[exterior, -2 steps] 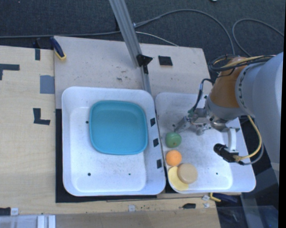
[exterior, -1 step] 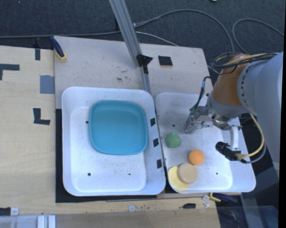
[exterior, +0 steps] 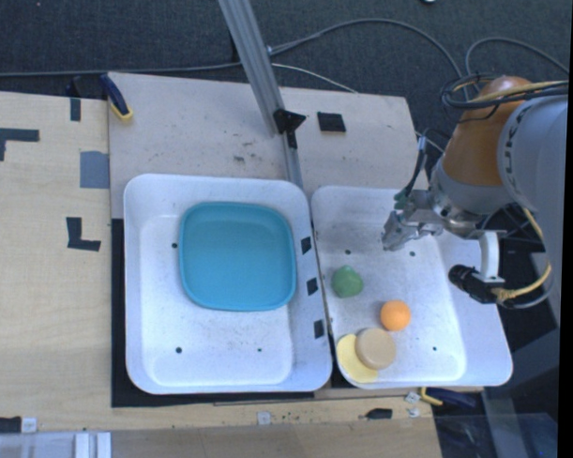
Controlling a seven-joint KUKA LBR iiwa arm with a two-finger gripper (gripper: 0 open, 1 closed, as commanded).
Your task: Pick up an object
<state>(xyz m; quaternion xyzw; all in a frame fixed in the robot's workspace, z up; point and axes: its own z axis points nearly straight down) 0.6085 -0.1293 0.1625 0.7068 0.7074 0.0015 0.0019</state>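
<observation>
The arm reaches into the right bin (exterior: 451,365), and its end effector (exterior: 400,232) hangs over that bin's far half, above bare white floor with nothing between its tips; whether it is spread or clenched I cannot tell from this angle. The likely candidates for picking lie nearer the camera in the same bin: a green ball (exterior: 347,282) just toward the left bin (exterior: 143,293) from the end effector, an orange ball (exterior: 395,315) almost straight below it in the view, and a tan disc (exterior: 376,348) resting on a yellow piece (exterior: 346,362) at the bin's near rim. A blue plate (exterior: 237,255) sits in the left bin. This looks like the approach step, with no object chosen or touched yet. The next move would call for shifting toward one ball, centring over it and descending squarely, since a round thing may roll away.
</observation>
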